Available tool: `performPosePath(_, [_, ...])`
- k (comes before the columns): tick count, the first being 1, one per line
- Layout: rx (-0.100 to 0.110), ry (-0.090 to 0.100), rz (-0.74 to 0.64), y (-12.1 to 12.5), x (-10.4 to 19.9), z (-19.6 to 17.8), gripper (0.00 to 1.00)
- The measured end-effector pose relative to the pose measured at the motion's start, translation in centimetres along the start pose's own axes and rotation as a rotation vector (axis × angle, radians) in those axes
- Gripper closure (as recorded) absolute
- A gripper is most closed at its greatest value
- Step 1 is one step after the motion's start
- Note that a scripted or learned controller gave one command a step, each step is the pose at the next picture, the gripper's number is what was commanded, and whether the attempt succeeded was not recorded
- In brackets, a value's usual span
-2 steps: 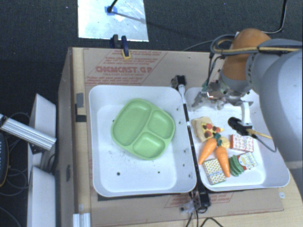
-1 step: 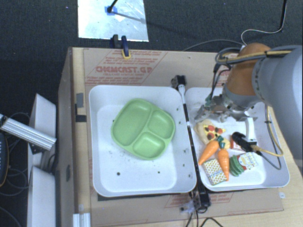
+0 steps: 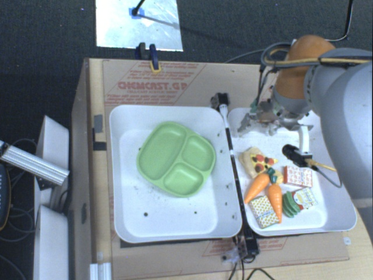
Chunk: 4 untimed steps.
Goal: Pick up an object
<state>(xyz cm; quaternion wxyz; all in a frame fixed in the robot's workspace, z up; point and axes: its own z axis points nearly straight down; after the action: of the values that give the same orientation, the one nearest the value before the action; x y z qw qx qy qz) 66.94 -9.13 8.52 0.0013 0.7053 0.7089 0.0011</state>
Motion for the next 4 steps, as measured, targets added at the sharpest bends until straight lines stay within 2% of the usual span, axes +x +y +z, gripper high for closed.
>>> performPosePath(1, [0.003,0.0,0.003,-6.5,0.3,0.1,0.0])
performPosePath(2, [0.002,0.0,0.004,-7.6,-0.1,0.0,0.0])
performPosePath(3, [0.003,0.0,0.004,-8.9,-1.7,0.1,0.0])
performPosePath(4, [0.0,-0.001,0.001,-1.5,-2.6,0.0,0.0])
